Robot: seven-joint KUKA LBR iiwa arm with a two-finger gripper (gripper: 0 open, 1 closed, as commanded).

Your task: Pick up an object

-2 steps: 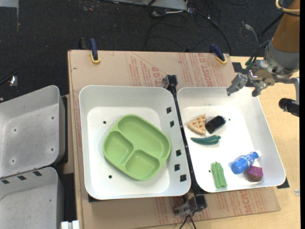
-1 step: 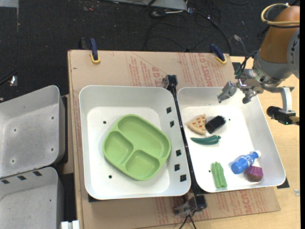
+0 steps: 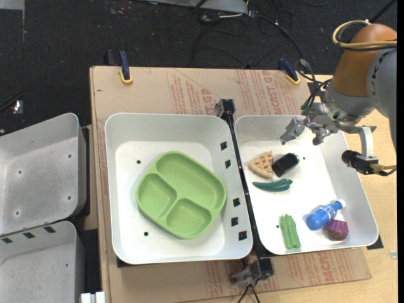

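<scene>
Claw [image 3: 305, 131] fingers apart, empty, above right bin [image 3: 363, 197]; cardboard print unreadable, mirrored.

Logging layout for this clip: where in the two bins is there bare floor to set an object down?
Left bin: bare strips around the green divided plate, widest along the far wall. Right bin: open floor between the green pepper and blue bottle. Crowded where the pizza slice and black object sit below the gripper.

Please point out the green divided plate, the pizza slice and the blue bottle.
green divided plate [image 3: 182, 194], camera view, centre ridge.
pizza slice [image 3: 261, 164], camera view, middle of its top.
blue bottle [image 3: 320, 216], camera view, its body.
</scene>
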